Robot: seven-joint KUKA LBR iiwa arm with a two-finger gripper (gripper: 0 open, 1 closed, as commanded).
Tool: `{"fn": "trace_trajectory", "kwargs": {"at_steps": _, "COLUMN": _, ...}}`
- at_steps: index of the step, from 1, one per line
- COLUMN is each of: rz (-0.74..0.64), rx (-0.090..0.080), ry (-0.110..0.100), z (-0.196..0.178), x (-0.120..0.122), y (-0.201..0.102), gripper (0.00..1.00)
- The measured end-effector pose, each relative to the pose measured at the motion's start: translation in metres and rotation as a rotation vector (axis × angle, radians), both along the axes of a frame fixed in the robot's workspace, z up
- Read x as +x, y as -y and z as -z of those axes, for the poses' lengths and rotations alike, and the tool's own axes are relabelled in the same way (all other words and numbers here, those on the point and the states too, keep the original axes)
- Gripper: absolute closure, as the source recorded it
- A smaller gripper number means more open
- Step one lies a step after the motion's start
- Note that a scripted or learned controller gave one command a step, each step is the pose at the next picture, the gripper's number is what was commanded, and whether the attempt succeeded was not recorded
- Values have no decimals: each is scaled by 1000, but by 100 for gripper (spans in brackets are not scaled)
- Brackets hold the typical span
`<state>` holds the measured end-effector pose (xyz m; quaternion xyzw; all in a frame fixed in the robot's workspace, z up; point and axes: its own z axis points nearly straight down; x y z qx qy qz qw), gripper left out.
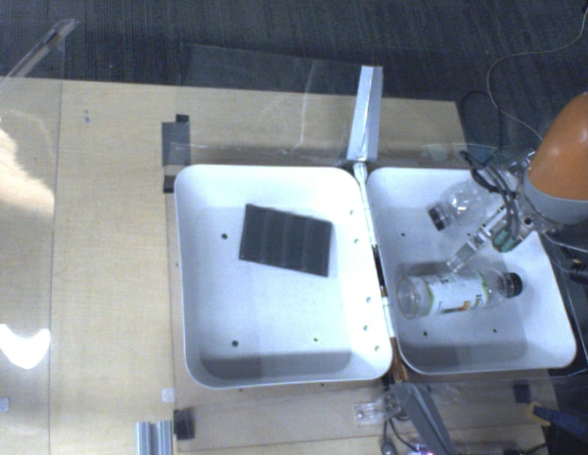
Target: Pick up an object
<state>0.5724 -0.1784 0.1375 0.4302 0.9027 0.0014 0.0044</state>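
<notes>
a clear plastic bottle (pixel 455 292) with a pale label and a dark cap lies on its side in the right bin (pixel 550 344), its cap end turned toward the arm and its open-looking base toward the divider between the bins. a second, smaller clear bottle (pixel 453 205) lies near the far side of the same bin, apart from the first. the gripper (pixel 474 245) is seen between the two bottles, just above the labelled one, reaching in at a slant from the grey wrist and the orange band (pixel 569 150). whether the fingers are apart or together cannot be told, since they are thin and pale against the white bin floor and the clear plastic. nothing is seen held between them.

for the pick to go well, the labelled bottle is judged the better target: it is larger and lies free of the walls. the grasp is best laid across the body, at the label's middle, not along its length. a round, smooth bottle is likely to roll or squirt out if caught off-centre.

in the left bin (pixel 209 349) a flat dark ribbed pad (pixel 285 240) lies alone. both bins rest on the pale wooden counter (pixel 95 282).
</notes>
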Motion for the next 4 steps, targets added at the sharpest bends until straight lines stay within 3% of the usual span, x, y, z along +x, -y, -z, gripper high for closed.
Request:
{"fn": "trace_trajectory", "kwargs": {"at_steps": 1, "rz": -167, "rx": -3, "ry": 0, "z": 49, "x": 56, "y": 7, "gripper": 0}}
{"fn": "trace_trajectory", "kwargs": {"at_steps": 2, "rz": -448, "rx": -7, "ry": 3, "z": -71, "x": 25, "y": 27, "gripper": 0}}
{"fn": "trace_trajectory", "kwargs": {"at_steps": 3, "rz": -667, "rx": 11, "ry": -37, "z": 42, "x": 36, "y": -29, "gripper": 0}}
{"fn": "trace_trajectory", "kwargs": {"at_steps": 4, "rz": -1468, "rx": 34, "ry": -74, "z": 47, "x": 68, "y": -10, "gripper": 0}}
